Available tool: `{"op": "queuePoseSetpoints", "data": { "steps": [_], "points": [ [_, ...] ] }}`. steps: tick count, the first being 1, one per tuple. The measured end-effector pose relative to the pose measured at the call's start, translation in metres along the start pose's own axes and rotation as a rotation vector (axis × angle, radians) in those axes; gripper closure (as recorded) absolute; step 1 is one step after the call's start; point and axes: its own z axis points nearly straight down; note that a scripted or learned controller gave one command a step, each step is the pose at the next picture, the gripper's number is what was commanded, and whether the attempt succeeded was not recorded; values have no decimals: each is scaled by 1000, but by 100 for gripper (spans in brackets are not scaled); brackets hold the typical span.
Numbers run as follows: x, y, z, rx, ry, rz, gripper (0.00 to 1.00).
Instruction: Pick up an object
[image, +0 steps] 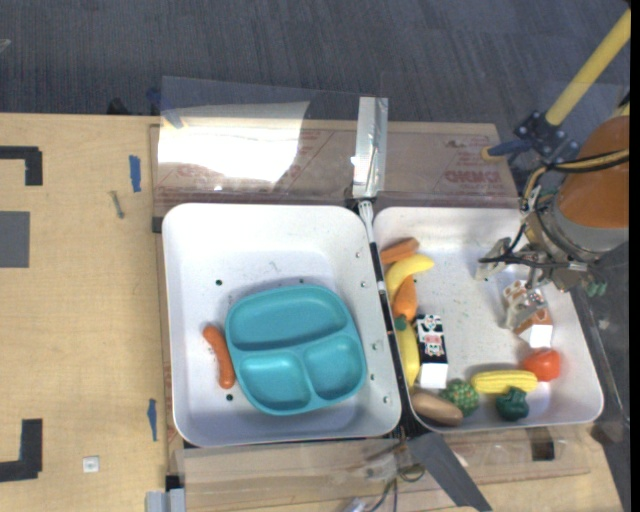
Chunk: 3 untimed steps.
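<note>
From the fixed camera above the bench, the grey arm with its orange band (600, 190) hangs over the upper right corner of the right-hand shallow white bin (585, 405), and the two-finger gripper (525, 262) sits low there, just above a small brownish-white lumpy item (523, 303). Whether that gripper is released or clenched I cannot tell; dark cabling blurs it. Nothing looks lifted, so the pick seems not yet made: closing and raising are left. The likeliest target is that lumpy item, whose long axis probably runs top to bottom, leaning slightly right. Along the bin's left wall lie a yellow plastic banana (410, 268) and an orange carrot (403, 298). The left bin (190, 235) holds a teal sectioned plastic tray (295, 347).
</note>
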Motion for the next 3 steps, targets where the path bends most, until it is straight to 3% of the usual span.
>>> {"op": "queuePoseSetpoints", "data": {
  "steps": [1, 2, 3],
  "points": [
    [32, 10, -1, 9, 0, 158, 0],
    [48, 49, -2, 11, -3, 227, 0],
    [66, 11, -2, 12, -5, 284, 0]
  ]
}}
